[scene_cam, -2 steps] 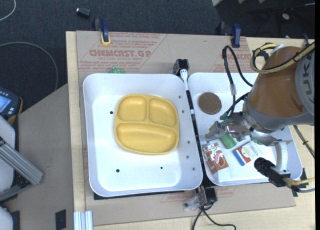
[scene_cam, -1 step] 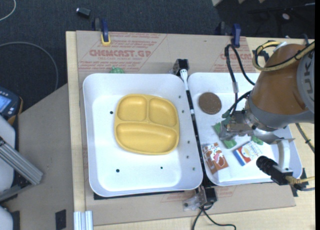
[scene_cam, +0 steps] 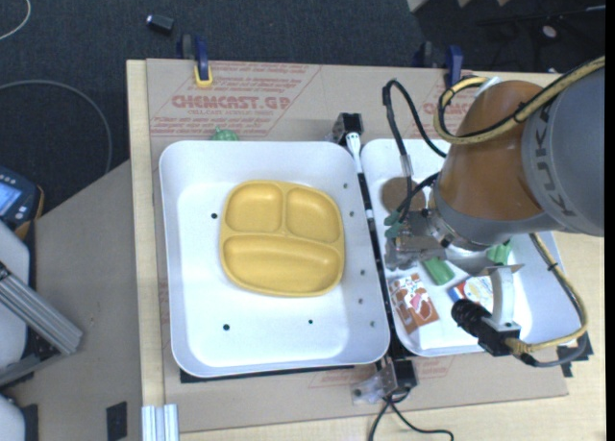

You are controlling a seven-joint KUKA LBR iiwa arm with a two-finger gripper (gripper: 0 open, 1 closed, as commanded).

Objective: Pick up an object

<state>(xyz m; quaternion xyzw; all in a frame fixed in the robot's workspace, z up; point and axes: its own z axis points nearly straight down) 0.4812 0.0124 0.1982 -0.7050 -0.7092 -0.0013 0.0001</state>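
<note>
While the arm [scene_cam: 500,156] covers the right bin [scene_cam: 567,300], its fingers' [scene_cam: 408,247] state stays unclear.

The yellow three-compartment plastic plate [scene_cam: 282,237] lies in the left white shallow bin [scene_cam: 192,314], well left of the gripper [scene_cam: 408,245]; a small printed red-and-white card [scene_cam: 414,299] lies just below the jaws, in the right white bin [scene_cam: 562,309].

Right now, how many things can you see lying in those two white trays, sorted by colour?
Yellow: 1, the divided plate in the left tray.
Green: 1, a small piece under the arm.
Red and white: 2, a packet and a small item.
Total: 4; the arm may hide more.
</note>
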